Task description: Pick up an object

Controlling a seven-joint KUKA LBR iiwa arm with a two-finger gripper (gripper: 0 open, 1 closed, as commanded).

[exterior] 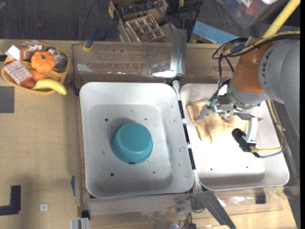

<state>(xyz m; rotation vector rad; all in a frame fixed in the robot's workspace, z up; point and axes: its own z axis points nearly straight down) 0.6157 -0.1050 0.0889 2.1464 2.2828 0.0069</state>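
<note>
A teal bowl (pixel 132 142) lies upside down in the middle of the left bin (pixel 95 104). A crumpled tan cloth-like thing (pixel 204 124) lies in the upper left part of the right bin (pixel 267 175). My gripper (pixel 212 109) hangs low over that tan thing, right at its upper part, and the arm covers some of it. The view does not show whether anything is held.
A black plug on a yellow cable (pixel 244 141) hangs from the arm over the right bin. A basket of toy food (pixel 34 70) with a banana sits at the bench's far left. A clear plastic sheet (pixel 128 61) lies behind the bins.
</note>
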